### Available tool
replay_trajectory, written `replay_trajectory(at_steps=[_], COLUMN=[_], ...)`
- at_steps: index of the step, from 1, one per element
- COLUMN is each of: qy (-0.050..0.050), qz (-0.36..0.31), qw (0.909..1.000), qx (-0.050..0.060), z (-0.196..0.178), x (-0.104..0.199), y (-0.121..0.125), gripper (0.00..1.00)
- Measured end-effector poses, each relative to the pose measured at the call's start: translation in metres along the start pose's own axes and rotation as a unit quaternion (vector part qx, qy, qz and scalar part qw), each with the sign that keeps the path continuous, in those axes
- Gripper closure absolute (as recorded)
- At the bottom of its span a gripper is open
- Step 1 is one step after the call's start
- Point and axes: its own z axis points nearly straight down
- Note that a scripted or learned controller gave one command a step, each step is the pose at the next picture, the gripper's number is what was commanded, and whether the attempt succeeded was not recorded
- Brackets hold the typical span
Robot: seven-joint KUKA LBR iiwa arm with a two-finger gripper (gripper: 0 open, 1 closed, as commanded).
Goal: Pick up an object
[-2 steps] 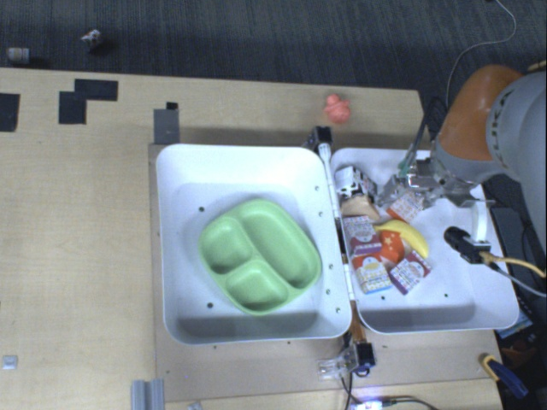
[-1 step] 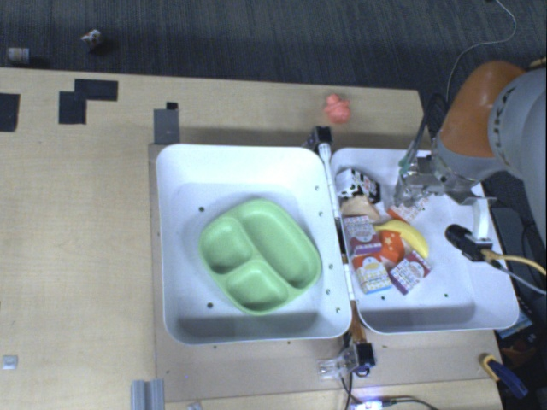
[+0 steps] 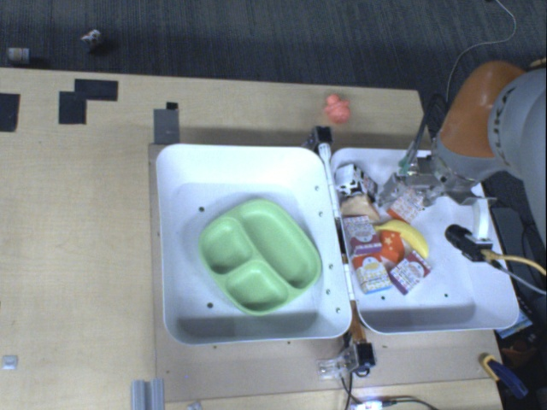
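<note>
Claw: the grey arm's claw [image 3: 408, 180] hangs over the far part of the right-hand shallow white bin [image 3: 427, 310]; whether it is released or clenched I cannot tell.
Nearest object: a small pink-and-white printed packet [image 3: 407, 205] lies right below the claw in that bin, just beyond the yellow banana [image 3: 412, 237]; whether they touch cannot be told.
Handling: the packet is probably light, thin and crinkly, perhaps slippery. It is best pinched across its short edges, since a flat lie gives little to bite on.
Other choices: the banana looks firmer and could be taken across its middle; the red round tomato-like piece [image 3: 390, 246] touching it may roll.
Right bin contents: also a tan bread-like lump [image 3: 359, 205] and several more red-and-white packets [image 3: 373, 273], crowded towards the shared wall.
Left bin: the left-hand shallow white bin [image 3: 184, 254] holds one pale green three-compartment plastic plate [image 3: 256, 253], its compartments bare.
Counter: the tan wooden counter [image 3: 77, 254] carries both bins.
</note>
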Motion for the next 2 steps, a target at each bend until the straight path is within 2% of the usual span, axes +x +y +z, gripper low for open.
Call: replay_trajectory(at_steps=[1, 2], qy=[0.006, 0.005], qz=[0.000, 0.000], qw=[0.9999, 1.0000], qx=[0.011, 0.008], z=[0.030, 0.018], x=[0.025, 0.026], y=[-0.044, -0.042], gripper=[0.00, 1.00])
